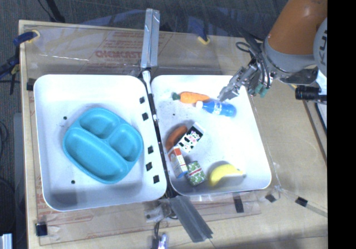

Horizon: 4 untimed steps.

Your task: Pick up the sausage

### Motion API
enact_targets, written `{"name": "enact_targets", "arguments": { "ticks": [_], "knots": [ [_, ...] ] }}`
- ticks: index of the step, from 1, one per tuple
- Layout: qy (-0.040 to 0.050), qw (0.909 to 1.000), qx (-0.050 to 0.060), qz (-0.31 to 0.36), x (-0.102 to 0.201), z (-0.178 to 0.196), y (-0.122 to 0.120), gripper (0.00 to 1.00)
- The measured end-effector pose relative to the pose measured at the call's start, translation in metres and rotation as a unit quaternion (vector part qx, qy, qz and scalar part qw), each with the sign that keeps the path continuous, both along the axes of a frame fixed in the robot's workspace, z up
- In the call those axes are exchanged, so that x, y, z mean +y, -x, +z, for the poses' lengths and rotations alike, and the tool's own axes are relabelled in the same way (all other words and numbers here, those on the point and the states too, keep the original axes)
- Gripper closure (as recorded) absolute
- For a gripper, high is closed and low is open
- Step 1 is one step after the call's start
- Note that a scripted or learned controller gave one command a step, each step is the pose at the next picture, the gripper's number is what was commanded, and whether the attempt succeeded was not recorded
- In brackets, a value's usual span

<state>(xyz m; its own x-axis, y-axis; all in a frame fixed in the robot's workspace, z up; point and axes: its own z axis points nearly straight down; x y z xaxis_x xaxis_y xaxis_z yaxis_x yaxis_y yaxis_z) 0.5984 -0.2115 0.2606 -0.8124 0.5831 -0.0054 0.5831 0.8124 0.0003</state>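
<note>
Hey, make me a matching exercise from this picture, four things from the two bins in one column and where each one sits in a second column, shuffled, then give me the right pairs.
Things:
1. blue divided plate
2. carrot
3. banana
4. sausage

Places:
A. right bin, near front corner, beside a small green carton
B. left bin
C. right bin, by the divider, next to a black-and-white carton
D. right bin, far side, beside the blue bottle

Pairs: 1-B, 2-D, 3-A, 4-C
</note>
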Motion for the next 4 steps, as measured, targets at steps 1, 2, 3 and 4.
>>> {"name": "enact_targets", "arguments": {
  "ticks": [1, 2, 3, 4],
  "knots": [
    [-0.0015, 0.9806, 0.003, 0.196, 0.066, -0.134, 0.015, 1.00],
    [0.0002, 0.9998, 0.001, 0.018, 0.102, -0.168, -0.026, 1.00],
    [-0.0012, 0.9870, 0.002, 0.160, 0.024, -0.167, 0.030, 1.00],
    [-0.0008, 0.9281, 0.002, 0.372, 0.034, -0.167, 0.031, 1.00]
  ]
}}
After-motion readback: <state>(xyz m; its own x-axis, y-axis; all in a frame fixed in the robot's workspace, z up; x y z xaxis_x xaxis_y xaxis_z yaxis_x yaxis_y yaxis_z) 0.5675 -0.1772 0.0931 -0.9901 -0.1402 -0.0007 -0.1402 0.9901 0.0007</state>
